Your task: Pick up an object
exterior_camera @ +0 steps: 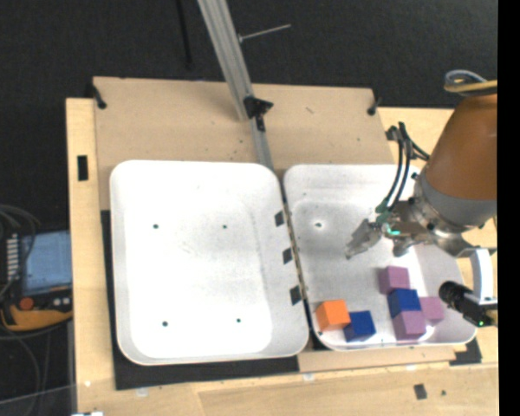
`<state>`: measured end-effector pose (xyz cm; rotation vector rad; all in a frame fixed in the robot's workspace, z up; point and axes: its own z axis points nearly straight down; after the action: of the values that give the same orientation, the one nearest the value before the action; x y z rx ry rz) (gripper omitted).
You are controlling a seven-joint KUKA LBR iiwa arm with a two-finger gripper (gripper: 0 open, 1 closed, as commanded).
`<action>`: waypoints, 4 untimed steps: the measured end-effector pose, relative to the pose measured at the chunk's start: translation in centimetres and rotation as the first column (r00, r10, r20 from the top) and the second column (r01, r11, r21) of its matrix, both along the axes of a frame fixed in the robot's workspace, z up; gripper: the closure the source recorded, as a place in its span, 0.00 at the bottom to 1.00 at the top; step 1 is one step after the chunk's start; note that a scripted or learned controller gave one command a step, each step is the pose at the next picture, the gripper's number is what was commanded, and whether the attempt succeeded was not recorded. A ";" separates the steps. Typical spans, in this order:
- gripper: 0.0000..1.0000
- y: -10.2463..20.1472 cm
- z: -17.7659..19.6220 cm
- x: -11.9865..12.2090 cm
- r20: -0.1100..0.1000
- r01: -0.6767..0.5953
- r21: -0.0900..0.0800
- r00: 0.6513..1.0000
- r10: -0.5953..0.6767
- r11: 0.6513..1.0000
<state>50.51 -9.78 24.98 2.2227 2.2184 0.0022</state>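
My gripper (380, 237) hangs over the middle of the right bin (329, 199), its fingers spread open with nothing between them. Below it, near the bin's front edge, lie an orange block (333, 314) and a small blue block (360, 325). To their right sits a cluster: a purple block (394, 277), a blue block (404, 301), a purple block (408, 323) and a paler purple one (432, 308). The gripper stands apart from all of them, up and to the left of the cluster.
The left bin (199, 258) lies beside the right one, parted by a ridge with black clips (288, 255). A slanted metal rail (232, 59) comes down from the top to the bins' back edge. Cables and a box (43, 267) sit at far left.
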 end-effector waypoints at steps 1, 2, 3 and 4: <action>0.00 0.4 -6.2 -0.2 -0.007 -0.002 0.000 1.000 0.002 1.000; 0.00 0.1 -12.4 0.1 -0.008 0.000 0.000 1.000 0.000 1.000; 0.00 0.0 -15.2 0.2 0.000 0.000 -0.001 1.000 0.000 1.000; 1.00 -0.1 -14.1 0.3 0.004 0.009 -0.001 1.000 -0.009 1.000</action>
<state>50.84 -9.87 10.92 2.2305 2.2061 0.0059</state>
